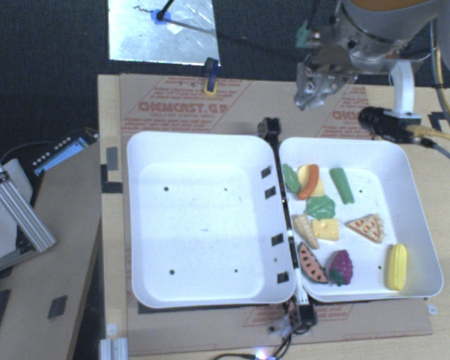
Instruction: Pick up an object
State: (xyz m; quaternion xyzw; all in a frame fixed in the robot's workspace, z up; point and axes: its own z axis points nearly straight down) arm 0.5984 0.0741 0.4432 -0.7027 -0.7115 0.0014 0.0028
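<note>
Pincer (313, 96), grip state unclear, hovers beyond right bin (416, 201); yellow corn (396, 266) inside.

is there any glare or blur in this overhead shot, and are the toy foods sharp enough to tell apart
Camera view: strong glare on the shiny sheet at top left; the gripper and arm above the right bin look soft and blurred; the corn, pizza slice and grapes are clear enough to distinguish, with only faint shadows.
</note>
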